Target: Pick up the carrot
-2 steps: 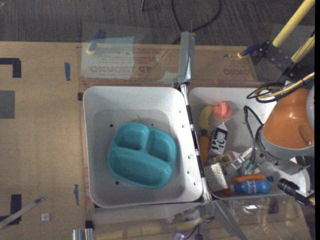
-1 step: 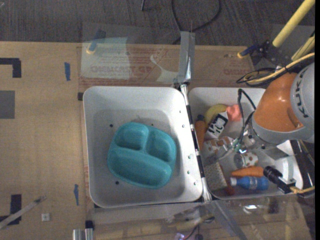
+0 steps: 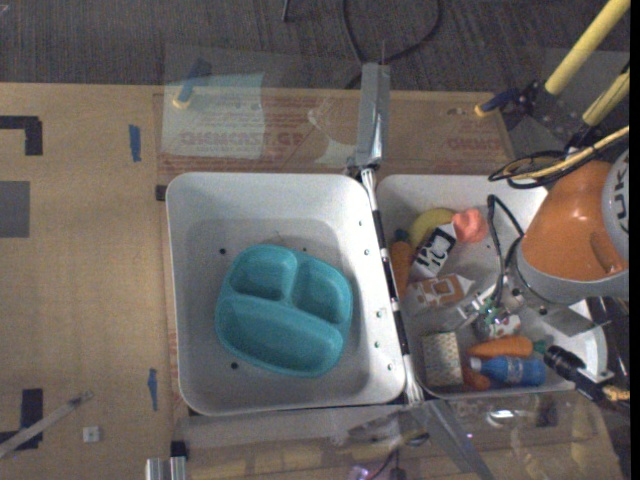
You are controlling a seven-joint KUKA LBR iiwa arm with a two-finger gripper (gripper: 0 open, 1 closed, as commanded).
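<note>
Orange and lying on its side, the carrot is resting near the front of the right bin, and we are seeing it just above a blue bottle that is lying along the front wall. To the left of both, a tan woven block is sitting in the bin's front left corner. The gripper is hanging just behind the carrot, close over it, and we cannot tell how its jaws are standing, since the wrist is hiding them; nothing is showing between them. Above it the arm's orange band is bulging in from the right.

Going farther back in the same bin, we are finding a small brown and white carton, then a black and white packet, a yellow rounded thing and a pink piece, with a second orange item pressed along the dividing wall.

In the left bin a teal divided plate is lying flat near the middle. Beyond the bins, a clear plastic sheet is resting on the cardboard-coloured bench.
</note>
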